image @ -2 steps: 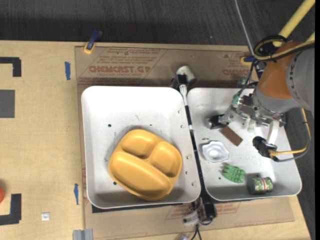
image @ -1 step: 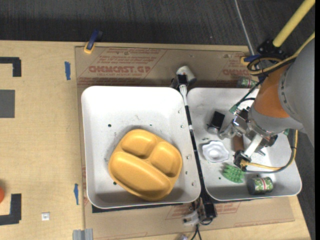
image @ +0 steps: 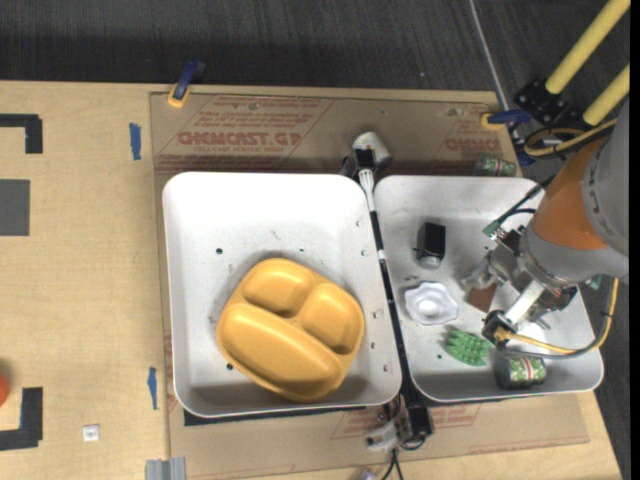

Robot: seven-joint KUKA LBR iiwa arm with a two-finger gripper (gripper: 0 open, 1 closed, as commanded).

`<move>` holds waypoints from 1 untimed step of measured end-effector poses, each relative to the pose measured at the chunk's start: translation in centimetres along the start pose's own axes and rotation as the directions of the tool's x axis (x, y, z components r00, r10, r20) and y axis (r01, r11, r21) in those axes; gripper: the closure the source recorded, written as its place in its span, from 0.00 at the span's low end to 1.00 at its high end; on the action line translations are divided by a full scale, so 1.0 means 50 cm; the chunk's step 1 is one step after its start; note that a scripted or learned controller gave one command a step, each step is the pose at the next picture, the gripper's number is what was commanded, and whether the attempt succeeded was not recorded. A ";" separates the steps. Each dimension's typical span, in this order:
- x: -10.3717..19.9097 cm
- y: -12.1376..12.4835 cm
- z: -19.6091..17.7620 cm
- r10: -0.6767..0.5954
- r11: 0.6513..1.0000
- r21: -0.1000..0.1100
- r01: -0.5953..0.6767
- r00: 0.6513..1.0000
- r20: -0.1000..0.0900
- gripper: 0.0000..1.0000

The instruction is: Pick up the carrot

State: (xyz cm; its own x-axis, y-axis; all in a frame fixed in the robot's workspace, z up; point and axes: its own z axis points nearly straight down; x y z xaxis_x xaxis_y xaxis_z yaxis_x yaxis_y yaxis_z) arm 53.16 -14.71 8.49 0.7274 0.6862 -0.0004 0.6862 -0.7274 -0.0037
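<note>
Underneath all, a tan bench (image: 80, 268) with black tape marks toward 9 o'clock; on it a brown cardboard sheet (image: 300, 118), printed in red "CHEMCAST GP" toward 11 o'clock, with more red print toward 1 o'clock too small to read; on the sheet, two shallow white bins side by side, touching along their shared edge; in the left bin (image: 200, 218), one big yellow lump (image: 290, 326), glossy and lobed like a loaf, sitting in the 6 o'clock half near the front wall; reaching in from 3 o'clock over the right bin (image: 450, 203), the grey arm (image: 612, 203) with its orange band, ending in the gripper (image: 497, 280) low over that bin's 3 o'clock side; cannot tell how far open, nor whether anything is held; inside the right bin, a green can (image: 522, 370) on its side at 5 o'clock near the front wall, label green and red but unreadable; a white angular piece (image: 430, 303) toward 8 o'clock; a green ridged thing (image: 466, 347) at 6 o'clock, between white piece and can; a small black block (image: 431, 242) at 10 o'clock, apart from the gripper; carrot (image: 479, 295) hard to make out, seemingly the small brownish-orange piece just at the gripper's 9 o'clock, partly hidden.
</note>
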 end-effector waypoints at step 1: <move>0.002 0.000 -0.020 -0.001 1.000 0.000 0.001 1.000 -0.001 1.00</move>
State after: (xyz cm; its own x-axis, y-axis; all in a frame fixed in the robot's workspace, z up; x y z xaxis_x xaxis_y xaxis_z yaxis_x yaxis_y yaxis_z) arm 53.25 -14.63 9.47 0.7269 0.6868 0.0009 0.6868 -0.7269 -0.0035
